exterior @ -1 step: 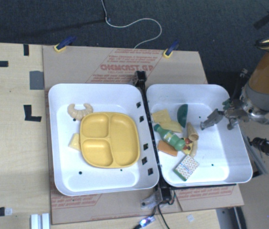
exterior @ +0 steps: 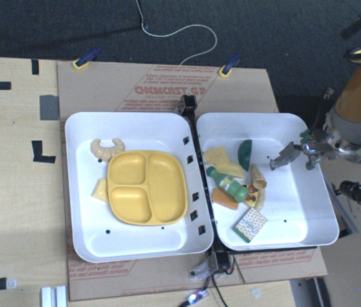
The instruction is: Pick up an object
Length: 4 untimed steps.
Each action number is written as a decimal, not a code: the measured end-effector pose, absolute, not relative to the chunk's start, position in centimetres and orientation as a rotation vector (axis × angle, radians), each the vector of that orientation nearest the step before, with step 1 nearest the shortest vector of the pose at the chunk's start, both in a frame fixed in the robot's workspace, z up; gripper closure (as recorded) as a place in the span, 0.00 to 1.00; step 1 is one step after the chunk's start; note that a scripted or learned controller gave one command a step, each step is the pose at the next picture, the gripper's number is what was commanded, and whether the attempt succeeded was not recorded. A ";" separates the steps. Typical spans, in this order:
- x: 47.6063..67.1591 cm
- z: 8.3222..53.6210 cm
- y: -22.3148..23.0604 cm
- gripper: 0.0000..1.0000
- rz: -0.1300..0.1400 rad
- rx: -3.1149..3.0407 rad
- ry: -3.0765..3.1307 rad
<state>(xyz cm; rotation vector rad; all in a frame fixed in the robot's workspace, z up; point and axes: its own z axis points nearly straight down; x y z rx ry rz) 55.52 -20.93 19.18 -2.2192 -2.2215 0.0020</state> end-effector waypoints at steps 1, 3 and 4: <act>55.6 12.8 -20.5 0.00 0.006 -2.215 -2.219; 55.9 9.7 -20.3 1.00 -0.005 -2.222 -2.227; 55.9 15.9 -20.6 1.00 -0.002 -2.222 -2.225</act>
